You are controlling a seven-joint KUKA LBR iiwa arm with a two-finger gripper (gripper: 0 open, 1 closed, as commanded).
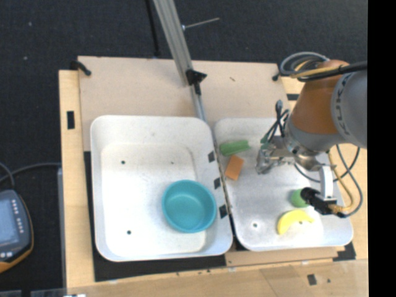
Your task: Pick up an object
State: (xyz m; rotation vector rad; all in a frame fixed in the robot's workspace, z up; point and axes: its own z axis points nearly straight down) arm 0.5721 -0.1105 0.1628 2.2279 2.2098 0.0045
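Orange block (234,167): we find it in the right bin (260,215), lying flat near that bin's left wall, just to the left of the jaws and apart from them.
Green piece (234,146): an elongated green object, just above the orange block, to the upper left of the jaws; we see a narrow gap between the two objects.
Gripper (266,163): it hangs low over the upper middle of the right bin, with its tip pointing toward the left wall. We cannot tell how the jaws stand; the metal parts at the tip blur together. We see no object between them.
Round green object (299,197): below and to the right of the jaws, partly covered by a black fitting on the arm's cabling.
Yellow curved piece (294,221): below the jaws and further right, near the right bin's lower edge, just under the round green object.
Arm (322,113): grey with an orange band, reaching in from the right, above and to the right of the jaws.
Teal bowl (189,205): upright in the left bin (124,141), well to the lower left of the jaws, across the walls where the two bins meet.
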